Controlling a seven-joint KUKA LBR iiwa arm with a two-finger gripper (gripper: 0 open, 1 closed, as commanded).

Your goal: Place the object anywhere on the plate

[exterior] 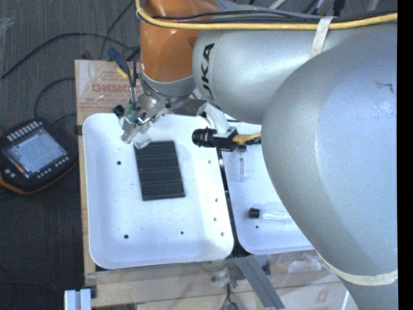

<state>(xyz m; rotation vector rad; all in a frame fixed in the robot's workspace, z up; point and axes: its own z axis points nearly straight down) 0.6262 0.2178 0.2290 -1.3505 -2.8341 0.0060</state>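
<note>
A dark ribbed rectangular plate [160,170] lies flat in the left white bin [110,237]. My gripper [134,133] hangs below the orange wrist band, just above the plate's far left corner, near the bin's back left. Its tip is small and partly blurred, and I cannot make out anything between its fingers. A small clear tube with a black cap [266,215] lies in the right bin [271,241], close to the divide. The grey arm covers most of the right bin.
A black cylinder with a yellow end [216,137] sticks out by the arm over the bins' divide. A thin clear piece [242,166] lies below it. A cardboard box [103,86] sits behind the left bin; a handheld pendant [32,154] lies left of the bench.
</note>
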